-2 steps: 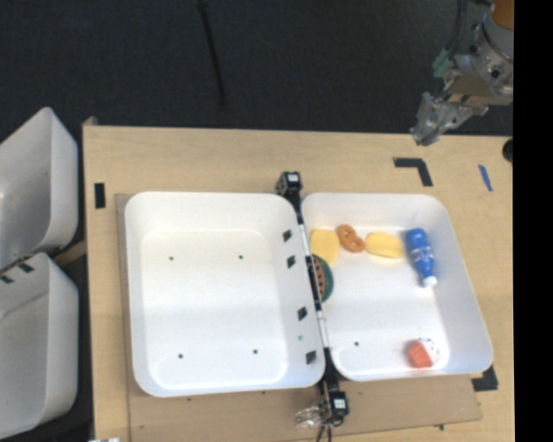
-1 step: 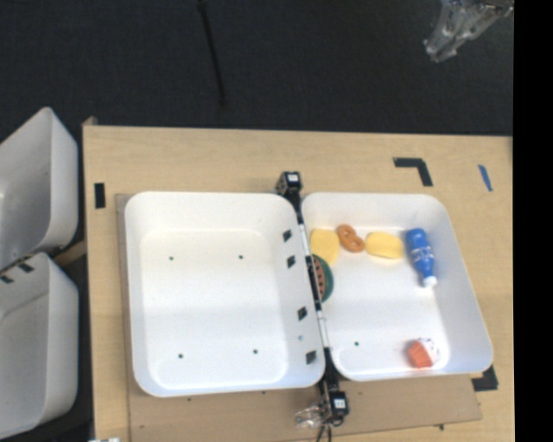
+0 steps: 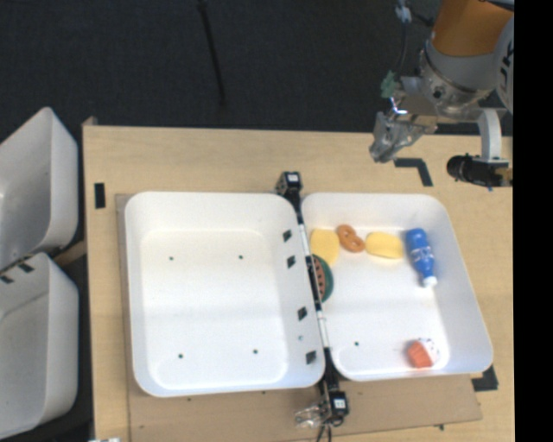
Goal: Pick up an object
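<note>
We find the gripper point(image 3: 390, 145) high at the upper right, above the bench's bare wood beyond the far rim of the right bin point(image 3: 449, 341). It hangs under the grey wrist and the orange band point(image 3: 467, 22). We cannot tell how its jaws stand at this angle; nothing shows between them.

All the loose objects lie in the right bin. Along its far half we log a row: a pale yellow piece point(image 3: 325, 244) close to the divider, a small orange-brown ring point(image 3: 349, 238) just beside it, then a yellow lump point(image 3: 384, 245), then a blue bottle point(image 3: 420, 255) with a white cap pointing toward the near side. A dark round, striped item point(image 3: 323, 280) sits against the divider, just below the pale yellow piece. An orange and white block point(image 3: 421, 353) rests well apart in the near right corner.

The left bin point(image 3: 138, 285) sits touching the right one along the clipped seam.
</note>
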`<state>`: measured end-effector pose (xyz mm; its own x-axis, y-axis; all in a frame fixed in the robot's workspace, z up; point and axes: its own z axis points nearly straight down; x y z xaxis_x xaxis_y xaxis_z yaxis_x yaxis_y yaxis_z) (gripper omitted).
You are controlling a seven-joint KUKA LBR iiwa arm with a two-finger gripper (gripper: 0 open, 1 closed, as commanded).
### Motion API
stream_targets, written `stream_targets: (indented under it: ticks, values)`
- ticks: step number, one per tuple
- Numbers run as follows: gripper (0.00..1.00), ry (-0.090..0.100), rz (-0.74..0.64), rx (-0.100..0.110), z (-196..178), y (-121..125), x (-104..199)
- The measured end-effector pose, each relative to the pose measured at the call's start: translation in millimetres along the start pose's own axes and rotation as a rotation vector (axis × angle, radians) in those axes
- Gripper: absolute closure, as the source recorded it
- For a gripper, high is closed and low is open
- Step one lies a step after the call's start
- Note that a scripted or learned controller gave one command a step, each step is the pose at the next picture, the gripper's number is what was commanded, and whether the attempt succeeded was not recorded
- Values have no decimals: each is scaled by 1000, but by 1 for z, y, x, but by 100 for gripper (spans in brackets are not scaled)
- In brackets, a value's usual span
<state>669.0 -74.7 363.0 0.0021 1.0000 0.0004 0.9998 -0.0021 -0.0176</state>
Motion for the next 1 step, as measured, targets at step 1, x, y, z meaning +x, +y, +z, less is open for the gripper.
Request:
stream_targets:
  ticks: [1]
  values:
    - [100, -2, -9, -40, -169, 6, 45]
